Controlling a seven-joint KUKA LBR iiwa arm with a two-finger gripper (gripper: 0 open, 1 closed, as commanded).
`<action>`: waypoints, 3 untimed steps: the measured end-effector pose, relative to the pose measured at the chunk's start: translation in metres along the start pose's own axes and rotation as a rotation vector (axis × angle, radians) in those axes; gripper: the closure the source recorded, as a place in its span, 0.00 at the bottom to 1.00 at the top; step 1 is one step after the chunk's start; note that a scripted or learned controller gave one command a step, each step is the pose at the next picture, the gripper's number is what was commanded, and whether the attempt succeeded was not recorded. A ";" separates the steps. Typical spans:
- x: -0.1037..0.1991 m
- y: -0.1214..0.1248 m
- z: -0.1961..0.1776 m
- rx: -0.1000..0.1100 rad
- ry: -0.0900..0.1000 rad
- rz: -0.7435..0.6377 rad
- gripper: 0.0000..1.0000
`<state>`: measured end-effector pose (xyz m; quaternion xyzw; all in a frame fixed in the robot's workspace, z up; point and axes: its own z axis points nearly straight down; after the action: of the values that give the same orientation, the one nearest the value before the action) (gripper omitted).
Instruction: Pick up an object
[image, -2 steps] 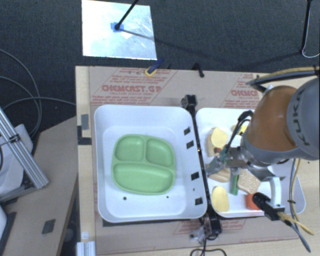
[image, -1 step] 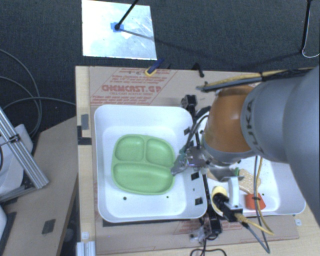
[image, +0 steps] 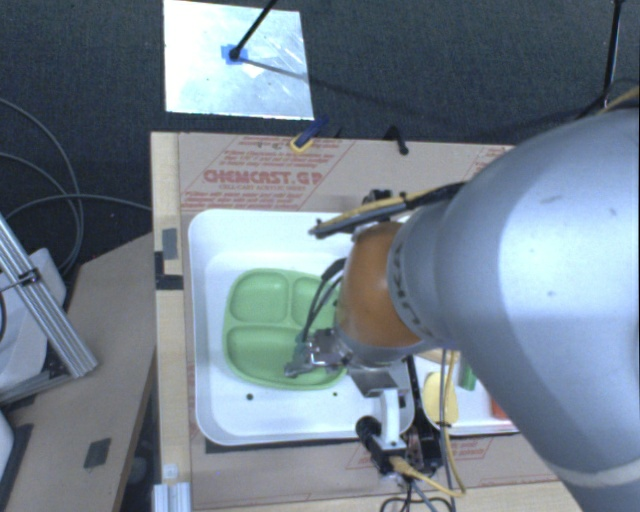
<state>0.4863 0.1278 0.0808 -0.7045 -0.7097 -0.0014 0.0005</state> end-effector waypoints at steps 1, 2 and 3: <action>0.082 0.080 -0.008 0.007 -0.009 0.001 0.00; -0.006 0.104 -0.005 0.006 0.000 0.001 0.00; 0.116 0.029 -0.095 -0.003 0.006 -0.009 0.00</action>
<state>0.5142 0.2441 0.1766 -0.7013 -0.7128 -0.0045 0.0016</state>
